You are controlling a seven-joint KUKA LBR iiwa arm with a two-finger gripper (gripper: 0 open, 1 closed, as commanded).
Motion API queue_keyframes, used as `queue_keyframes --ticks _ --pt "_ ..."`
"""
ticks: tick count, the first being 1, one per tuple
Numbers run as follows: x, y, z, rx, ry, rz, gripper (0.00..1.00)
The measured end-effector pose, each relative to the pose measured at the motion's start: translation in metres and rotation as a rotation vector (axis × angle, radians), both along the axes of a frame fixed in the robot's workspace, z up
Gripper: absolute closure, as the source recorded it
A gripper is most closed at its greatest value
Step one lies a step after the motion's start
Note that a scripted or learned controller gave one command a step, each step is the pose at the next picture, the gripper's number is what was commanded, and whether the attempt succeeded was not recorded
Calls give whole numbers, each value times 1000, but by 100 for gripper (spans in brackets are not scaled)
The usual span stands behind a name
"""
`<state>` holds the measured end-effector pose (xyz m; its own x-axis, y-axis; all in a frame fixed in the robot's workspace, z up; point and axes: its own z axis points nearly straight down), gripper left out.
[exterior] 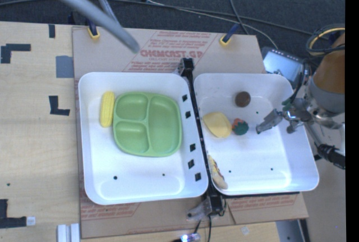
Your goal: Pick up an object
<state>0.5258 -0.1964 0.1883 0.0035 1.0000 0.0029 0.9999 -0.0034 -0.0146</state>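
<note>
Inside the right bin (291,176), the gripper (268,124) is seen spread and empty near the right wall, probably lined up for the small teal toy (240,127) beside the yellow lump (217,124) mid-bin.

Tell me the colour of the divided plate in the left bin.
Light green plate, clearest in the camera view.

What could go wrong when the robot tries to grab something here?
The yellow lump and the small green and red toy touch, so grabbing one may push the other away. The small brown ball looks round and could roll off. The gripper sits near the bin's right wall and could bump it.
</note>
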Motion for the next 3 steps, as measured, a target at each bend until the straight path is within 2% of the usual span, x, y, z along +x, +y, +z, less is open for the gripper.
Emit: queue_keyframes --ticks 1,3 --pt "3 0 7 -3 -13 4 0" --pt "3 7 -82 -3 -9 4 0"
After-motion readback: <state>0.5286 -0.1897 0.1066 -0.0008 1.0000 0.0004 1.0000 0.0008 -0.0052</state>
